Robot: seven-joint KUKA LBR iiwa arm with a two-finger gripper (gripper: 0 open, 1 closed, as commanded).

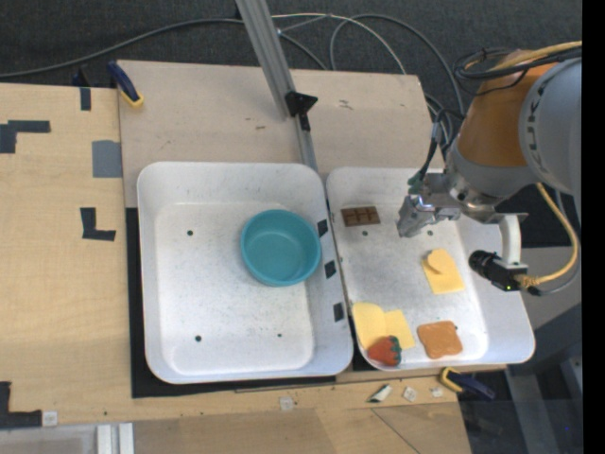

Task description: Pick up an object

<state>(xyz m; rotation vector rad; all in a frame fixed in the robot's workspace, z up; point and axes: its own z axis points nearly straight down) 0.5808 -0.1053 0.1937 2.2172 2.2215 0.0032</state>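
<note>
**Picking one thing from the right bin**

Nearest the camera, along the right bin's (492, 353) front edge: red strawberry (385, 351) on a yellow piece (376, 323), orange-brown square (440, 339) beside them. Farther back, yellow wedge (442, 271); at the back, brown chocolate bar (359, 218).

Gripper (413, 218) low over the bin's back half, between chocolate bar and yellow wedge, holding nothing. Cannot tell if open or closed.

Best to choose one thing, likely the wedge or the bar. Center over it, go straight down, squeeze, lift slowly. Keep off the bin wall.

Over in the left bin (170, 253): blue bowl (280, 246), well apart, not in the way. Black cable (501, 270) hanging near the wedge, could brush it.
</note>
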